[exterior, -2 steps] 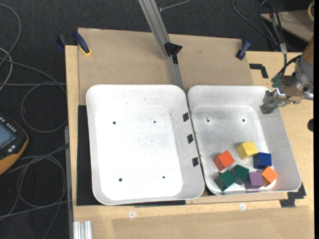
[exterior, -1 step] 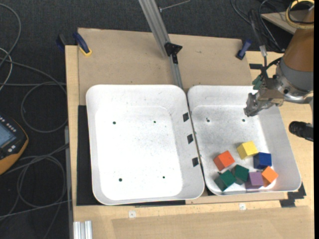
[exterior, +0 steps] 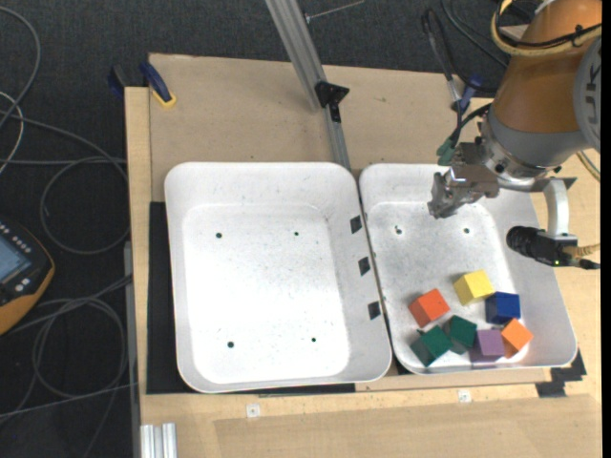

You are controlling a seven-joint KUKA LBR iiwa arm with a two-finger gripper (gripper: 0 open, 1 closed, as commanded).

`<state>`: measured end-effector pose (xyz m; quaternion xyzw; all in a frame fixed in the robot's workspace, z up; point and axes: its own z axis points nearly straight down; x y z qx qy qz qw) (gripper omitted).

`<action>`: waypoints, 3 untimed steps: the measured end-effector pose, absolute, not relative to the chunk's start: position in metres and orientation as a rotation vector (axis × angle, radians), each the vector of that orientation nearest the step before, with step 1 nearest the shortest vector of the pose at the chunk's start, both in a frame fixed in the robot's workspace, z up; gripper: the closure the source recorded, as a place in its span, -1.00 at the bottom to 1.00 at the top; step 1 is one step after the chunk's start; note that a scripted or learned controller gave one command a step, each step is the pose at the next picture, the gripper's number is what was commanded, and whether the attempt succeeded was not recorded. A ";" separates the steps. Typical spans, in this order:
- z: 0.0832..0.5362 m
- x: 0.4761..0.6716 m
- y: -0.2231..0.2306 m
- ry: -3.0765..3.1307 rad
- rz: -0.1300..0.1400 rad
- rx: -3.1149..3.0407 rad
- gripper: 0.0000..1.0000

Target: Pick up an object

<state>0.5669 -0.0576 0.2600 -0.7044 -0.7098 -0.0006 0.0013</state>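
Two shallow white plastic bins sit side by side on the tan wooden bench (exterior: 239,93), the left bin (exterior: 181,256) filling the frame's centre-left, the right bin (exterior: 382,256) at centre-right. Grey KUKA arm with an orange upper shell (exterior: 544,74) enters from the upper right of the frame. Its dark metal two-finger gripper (exterior: 445,201) hangs over the upper part of the right bin, near that bin's back rim. Claw state: cannot tell whether released or clenched; the tip is small and dark against the bin floor. No block seen at the tip. Seven small foam cubes cluster in the lower right corner of the right bin, well apart from the claw: red-orange cube (exterior: 430,306), yellow cube (exterior: 474,286), blue cube (exterior: 503,306), two dark green cubes (exterior: 462,332) and (exterior: 431,344) close together, purple cube (exterior: 489,343), and orange cube (exterior: 516,335) against the right rim. Grey metal pole (exterior: 305,55) slants down from the top centre to the gap between the bins.
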 end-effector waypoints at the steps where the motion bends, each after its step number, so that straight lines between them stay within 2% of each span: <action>1: 0.248 0.565 -0.009 -2.226 -0.001 -2.212 1.00; 2: 0.249 0.553 0.044 -2.227 -0.002 -2.211 1.00; 3: 0.236 0.555 0.095 -2.226 0.002 -2.211 1.00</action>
